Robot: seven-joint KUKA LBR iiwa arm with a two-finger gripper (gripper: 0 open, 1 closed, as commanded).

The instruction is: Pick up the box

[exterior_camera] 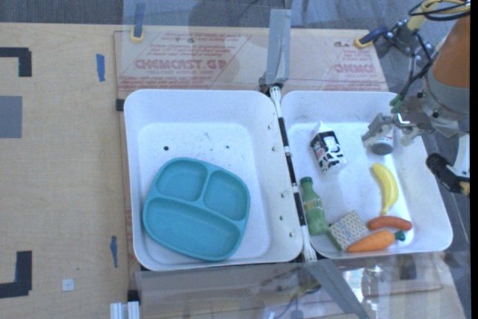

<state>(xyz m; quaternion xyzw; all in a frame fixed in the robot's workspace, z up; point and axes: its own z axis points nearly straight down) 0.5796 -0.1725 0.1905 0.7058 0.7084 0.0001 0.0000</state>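
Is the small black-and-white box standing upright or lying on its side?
Lying tipped. The box rests slanted on the floor of the right bin, its printed face up and its white top end pointing toward the far wall.

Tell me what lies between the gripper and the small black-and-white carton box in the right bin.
In the camera view, just bare white bin floor lies between the gripper and the small black-and-white carton box.
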